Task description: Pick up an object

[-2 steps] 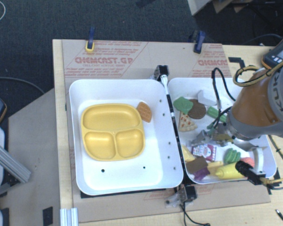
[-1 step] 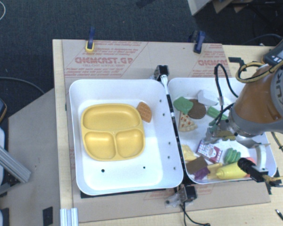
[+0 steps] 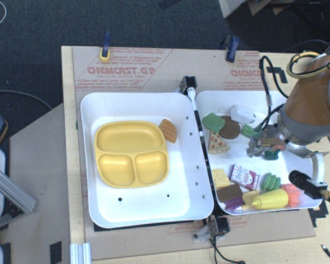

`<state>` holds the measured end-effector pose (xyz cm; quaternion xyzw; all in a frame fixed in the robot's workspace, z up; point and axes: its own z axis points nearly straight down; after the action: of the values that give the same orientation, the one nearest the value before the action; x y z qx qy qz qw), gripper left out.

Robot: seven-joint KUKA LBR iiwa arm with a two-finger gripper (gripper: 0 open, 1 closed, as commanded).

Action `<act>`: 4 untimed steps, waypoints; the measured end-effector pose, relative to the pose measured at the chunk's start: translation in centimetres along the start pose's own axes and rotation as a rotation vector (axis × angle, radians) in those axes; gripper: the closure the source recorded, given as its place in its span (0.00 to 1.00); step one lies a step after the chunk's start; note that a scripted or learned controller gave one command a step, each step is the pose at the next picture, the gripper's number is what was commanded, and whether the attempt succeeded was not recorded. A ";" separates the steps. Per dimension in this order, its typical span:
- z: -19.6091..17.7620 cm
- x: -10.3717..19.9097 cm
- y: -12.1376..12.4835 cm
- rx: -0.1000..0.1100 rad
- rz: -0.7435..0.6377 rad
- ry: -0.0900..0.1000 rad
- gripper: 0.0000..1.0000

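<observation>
My gripper (image 3: 260,146) hangs low over the middle of the right bin (image 3: 206,100), at the end of the grey and orange arm (image 3: 311,100) that reaches in from the right. A small teal-green piece (image 3: 271,154) lies right beside its tip; whether it is held is unclear. To the gripper's left are a pizza slice (image 3: 218,143), a brown disc (image 3: 229,128) and a green leafy toy (image 3: 212,120). Along the bin's front lie a pink box (image 3: 245,176), a yellow block (image 3: 220,177), a brown block (image 3: 229,192) and a yellow bottle (image 3: 268,200).
The left bin (image 3: 179,202) holds a yellow divided plate (image 3: 133,152) and a tan biscuit (image 3: 168,130) by its far right corner. A white block (image 3: 242,114) sits at the back of the right bin. Black cables (image 3: 269,87) loop beside the arm. Clamps (image 3: 231,48) stand on the bench's far edge.
</observation>
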<state>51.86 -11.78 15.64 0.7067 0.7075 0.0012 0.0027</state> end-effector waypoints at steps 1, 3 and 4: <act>-5.2 1.0 0.2 -0.002 -0.001 0.000 1.00; -5.9 6.4 -0.4 0.009 -0.004 0.005 1.00; -5.4 11.7 -0.9 0.010 -0.005 0.005 1.00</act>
<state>50.91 -0.07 20.98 0.7051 0.7091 -0.0004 -0.0025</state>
